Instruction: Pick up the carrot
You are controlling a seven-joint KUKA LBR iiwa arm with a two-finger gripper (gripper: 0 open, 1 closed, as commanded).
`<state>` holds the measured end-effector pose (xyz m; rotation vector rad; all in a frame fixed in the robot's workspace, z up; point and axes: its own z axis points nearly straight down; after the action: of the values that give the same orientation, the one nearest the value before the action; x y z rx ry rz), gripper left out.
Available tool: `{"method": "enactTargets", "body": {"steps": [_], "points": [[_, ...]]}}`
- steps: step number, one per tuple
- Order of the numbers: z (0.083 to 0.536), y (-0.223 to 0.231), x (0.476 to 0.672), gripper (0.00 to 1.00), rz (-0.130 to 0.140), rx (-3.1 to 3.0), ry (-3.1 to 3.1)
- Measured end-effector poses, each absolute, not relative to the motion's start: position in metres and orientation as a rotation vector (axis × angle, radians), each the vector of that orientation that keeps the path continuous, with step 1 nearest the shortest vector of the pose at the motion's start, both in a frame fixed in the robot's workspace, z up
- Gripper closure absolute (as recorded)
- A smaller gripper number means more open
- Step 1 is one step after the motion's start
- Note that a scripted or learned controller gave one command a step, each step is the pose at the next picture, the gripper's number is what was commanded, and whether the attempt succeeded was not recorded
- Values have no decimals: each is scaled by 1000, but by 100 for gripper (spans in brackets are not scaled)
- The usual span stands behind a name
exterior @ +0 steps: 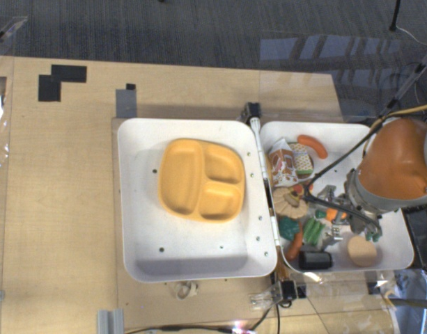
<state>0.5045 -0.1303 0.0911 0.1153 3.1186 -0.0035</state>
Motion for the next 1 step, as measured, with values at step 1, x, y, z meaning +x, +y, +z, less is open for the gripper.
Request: {"method": "enactTargets", "body": {"steps": [1], "points": [[91, -118, 494, 0, -4, 653, 3050]]}}
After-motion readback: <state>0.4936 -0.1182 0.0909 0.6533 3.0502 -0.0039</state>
